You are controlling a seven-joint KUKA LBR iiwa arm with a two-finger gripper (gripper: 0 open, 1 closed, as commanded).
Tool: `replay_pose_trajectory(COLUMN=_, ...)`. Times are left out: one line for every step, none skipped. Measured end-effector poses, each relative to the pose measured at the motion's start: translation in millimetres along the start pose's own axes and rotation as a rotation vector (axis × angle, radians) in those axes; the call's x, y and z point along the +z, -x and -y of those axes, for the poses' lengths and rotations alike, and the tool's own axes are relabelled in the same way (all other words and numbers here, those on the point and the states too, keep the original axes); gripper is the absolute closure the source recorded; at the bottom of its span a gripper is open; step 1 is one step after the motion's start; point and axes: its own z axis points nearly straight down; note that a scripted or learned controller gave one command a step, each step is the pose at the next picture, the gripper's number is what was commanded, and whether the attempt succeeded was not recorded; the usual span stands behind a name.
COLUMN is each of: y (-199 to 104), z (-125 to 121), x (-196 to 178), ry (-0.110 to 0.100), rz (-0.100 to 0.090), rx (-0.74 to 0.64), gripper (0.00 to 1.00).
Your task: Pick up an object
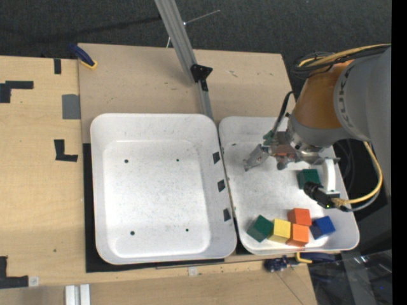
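In the camera view the gripper (268, 159) hangs over the upper part of the right bin (236, 170), its fingers spread apart with nothing between them. The blocks lie well below it at the near rim: green block (259, 227), yellow block (280, 229), two orange blocks (299, 225) and a blue block (323, 226), packed together. Best, I judge, to aim for an outer block such as the green one, so the fingers clear its neighbours.

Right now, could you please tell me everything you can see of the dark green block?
The dark green block is a small cube-like piece, matte dark green. It lies slightly skewed in the right bin, at the left end of the block cluster near the front wall. Its right side touches the yellow block.
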Motion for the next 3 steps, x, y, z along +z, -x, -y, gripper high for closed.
replay_pose_trajectory(y=-0.5, z=0.8, x=53.3, ry=0.004, rz=0.001, rx=-0.001, gripper=0.00)
replay_pose_trajectory(y=-2.2, z=0.2, x=41.2, ry=0.005, rz=-0.002, rx=-0.002, gripper=1.00)
replay_pose_trajectory(y=-10.6, z=6.6, x=-10.8, ry=0.011, rz=-0.001, rx=-0.002, gripper=1.00)
